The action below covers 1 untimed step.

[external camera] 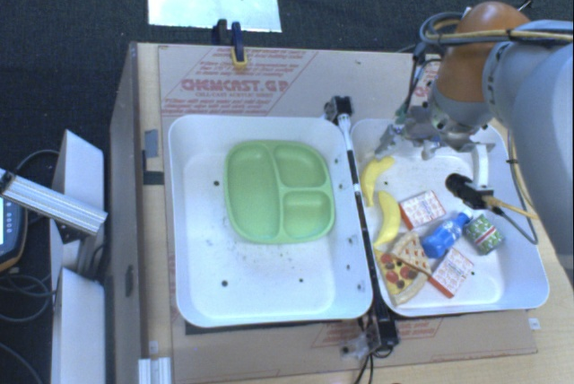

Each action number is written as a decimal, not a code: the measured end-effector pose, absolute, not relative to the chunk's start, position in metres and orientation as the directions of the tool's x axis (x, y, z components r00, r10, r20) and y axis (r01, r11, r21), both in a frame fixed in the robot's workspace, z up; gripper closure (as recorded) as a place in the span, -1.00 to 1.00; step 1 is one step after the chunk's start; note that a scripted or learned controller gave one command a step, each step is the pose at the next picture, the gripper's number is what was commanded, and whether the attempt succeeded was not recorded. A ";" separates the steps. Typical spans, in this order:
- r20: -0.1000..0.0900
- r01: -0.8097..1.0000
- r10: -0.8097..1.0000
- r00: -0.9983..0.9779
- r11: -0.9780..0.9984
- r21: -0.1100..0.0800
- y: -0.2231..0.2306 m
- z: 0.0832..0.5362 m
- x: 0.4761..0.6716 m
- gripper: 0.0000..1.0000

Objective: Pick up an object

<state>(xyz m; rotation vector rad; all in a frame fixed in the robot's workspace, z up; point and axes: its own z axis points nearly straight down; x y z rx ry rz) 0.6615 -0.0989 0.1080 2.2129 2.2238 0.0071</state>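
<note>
My gripper point(409, 144) hangs over the back left part of the right bin point(525, 279), with its fingers spread open and nothing between them. Just below it lies a yellow banana point(375, 174), and a second banana point(388, 216) lies in front of that one. Nearer the front are a toy pizza slice point(405, 266), a red and white packet point(421, 209), a blue bottle point(444, 236), a small green can point(484, 234) and another red and white packet point(456, 272).
The left bin point(202, 283) holds a green divided plate point(278, 191). A black clamp point(339, 109) sits on the ridge where the two bins meet. The grey arm point(529, 95) reaches in from the right above the right bin's back corner.
</note>
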 end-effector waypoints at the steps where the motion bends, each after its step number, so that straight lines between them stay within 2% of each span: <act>1: 0.000 1.000 1.000 -0.005 0.005 0.002 -0.090 0.085 0.667 -1.00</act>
